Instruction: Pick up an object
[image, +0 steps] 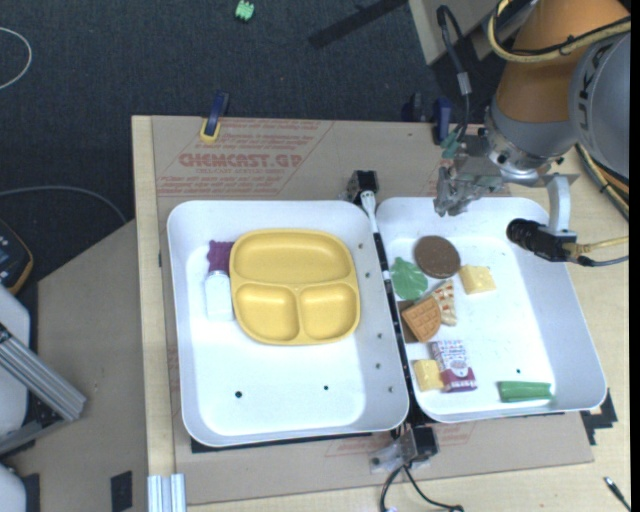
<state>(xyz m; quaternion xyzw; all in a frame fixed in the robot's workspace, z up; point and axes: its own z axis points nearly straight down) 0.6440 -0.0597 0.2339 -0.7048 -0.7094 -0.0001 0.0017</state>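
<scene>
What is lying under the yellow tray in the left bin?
A purple object and a white object stick out from under the yellow tray's left edge. Their covered parts cannot be seen.

Evenly and brightly lit from above, with soft, short shadows. Mild glare on the 2 white bins (190, 300), nearly washing out their rims and the small white bottle (217, 296) beside the yellow tray (295, 285). Dim and grainy over the dark floor at top. Slightly soft overall, with blur around the gripper (455, 200) and coarse, blocky edges on the small items. Faint bowing of straight lines toward the borders.
</scene>
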